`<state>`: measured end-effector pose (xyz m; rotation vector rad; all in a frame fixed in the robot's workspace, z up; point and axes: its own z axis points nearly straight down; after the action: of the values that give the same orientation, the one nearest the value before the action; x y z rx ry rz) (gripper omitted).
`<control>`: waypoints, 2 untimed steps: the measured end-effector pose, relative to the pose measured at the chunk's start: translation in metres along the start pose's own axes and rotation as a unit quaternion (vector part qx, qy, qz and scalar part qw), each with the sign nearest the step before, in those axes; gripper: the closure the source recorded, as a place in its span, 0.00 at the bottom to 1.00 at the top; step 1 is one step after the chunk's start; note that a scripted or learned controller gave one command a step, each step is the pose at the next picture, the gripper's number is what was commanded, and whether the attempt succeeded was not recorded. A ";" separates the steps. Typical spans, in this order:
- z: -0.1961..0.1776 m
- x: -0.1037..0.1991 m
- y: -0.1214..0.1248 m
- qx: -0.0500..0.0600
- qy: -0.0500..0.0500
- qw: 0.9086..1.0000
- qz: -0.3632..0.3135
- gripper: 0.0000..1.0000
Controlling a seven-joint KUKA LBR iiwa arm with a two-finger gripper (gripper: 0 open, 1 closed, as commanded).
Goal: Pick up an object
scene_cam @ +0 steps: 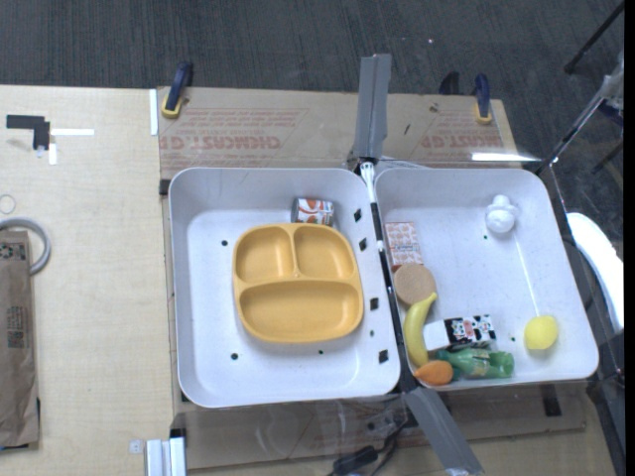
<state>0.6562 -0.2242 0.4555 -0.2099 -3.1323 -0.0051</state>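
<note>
The left bin (198,296) holds a yellow divided plate (297,283) and a small white and orange carton (314,209) just behind it. In the right bin (556,226) lie a small pink-printed packet (401,243), a round tan disc (414,284), a banana (418,325), a black and white toy (468,330), an orange piece (434,372), a green object (481,364), a yellow ball (541,333) and a white round object (500,216).
A grey divider post (373,107) stands behind the bins where they meet. Cardboard (298,127) lies under the back of the bins, held by two clamps (179,87). A brown paper bag (15,335) rests at the far left of the bench.
</note>
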 end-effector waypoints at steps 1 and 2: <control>0.139 0.005 0.002 0.001 0.000 0.997 -0.082 1.00; 0.061 -0.005 0.003 0.001 -0.001 0.982 -0.191 1.00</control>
<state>0.6615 -0.2216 0.3945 0.3914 -3.1178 -0.0025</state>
